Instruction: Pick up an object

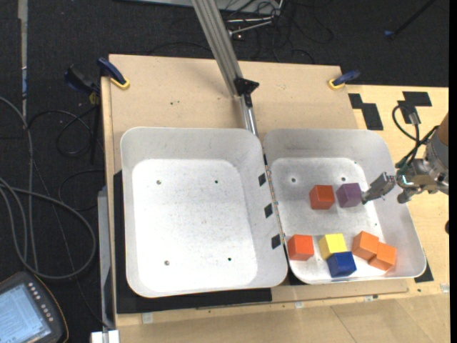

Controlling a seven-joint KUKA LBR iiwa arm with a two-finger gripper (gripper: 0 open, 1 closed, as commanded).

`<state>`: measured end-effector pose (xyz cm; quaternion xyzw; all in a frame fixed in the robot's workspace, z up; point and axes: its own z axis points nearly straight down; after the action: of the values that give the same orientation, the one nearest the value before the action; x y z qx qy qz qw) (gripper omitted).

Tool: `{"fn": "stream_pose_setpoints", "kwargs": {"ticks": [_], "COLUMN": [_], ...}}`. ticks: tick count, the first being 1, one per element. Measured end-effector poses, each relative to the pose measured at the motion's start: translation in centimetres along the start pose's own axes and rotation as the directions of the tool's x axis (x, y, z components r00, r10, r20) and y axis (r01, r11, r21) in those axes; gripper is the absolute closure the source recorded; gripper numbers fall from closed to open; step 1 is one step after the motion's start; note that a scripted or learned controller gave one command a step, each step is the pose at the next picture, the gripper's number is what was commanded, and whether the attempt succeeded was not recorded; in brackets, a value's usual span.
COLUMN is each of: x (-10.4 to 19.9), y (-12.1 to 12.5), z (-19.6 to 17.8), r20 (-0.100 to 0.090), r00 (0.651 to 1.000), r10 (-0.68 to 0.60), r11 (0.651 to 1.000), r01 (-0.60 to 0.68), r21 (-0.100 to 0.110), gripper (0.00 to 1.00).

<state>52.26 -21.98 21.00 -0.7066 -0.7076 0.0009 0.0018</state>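
Observation:
Several small blocks lie in the right bin (400, 213). A red-orange block (322, 196) and a purple block (349, 194) sit side by side near the middle. Along the front edge are an orange block (300, 246), a yellow block (332, 244), a blue block (342, 264) and two more orange blocks (366, 244) (383, 255). My gripper (386, 194) hangs over the bin's right side, just right of the purple block. It is open with nothing between its fingers, and one fingertip (370, 196) is close to the purple block.
The left bin (189, 209) lies beside the right one, separated by a thin ridge. A metal pole (218, 34) slants in from the top to the bins' back edge. Clamps sit at the board's back corners.

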Motion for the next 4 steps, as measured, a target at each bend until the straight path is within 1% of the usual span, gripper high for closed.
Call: {"fn": "stream_pose_setpoints", "kwargs": {"ticks": [1,2,3,4], "x": [0.0,-0.4,-0.1,-0.1], "y": [0.1,-0.9,-0.5,-0.4], "z": [-0.2,5.1,11.4,11.4], "r20": [0.001,0.000,-0.001,0.002], "r00": [1.000,1.000,1.000,1.000], "r10": [0.000,0.003,0.002,0.003], "r11": [1.000,1.000,1.000,1.000], "r01": [0.000,-0.003,-0.002,-0.003], "r21": [-0.004,0.002,0.001,-0.004], "gripper": [0.00,0.00,0.00,0.00]}}
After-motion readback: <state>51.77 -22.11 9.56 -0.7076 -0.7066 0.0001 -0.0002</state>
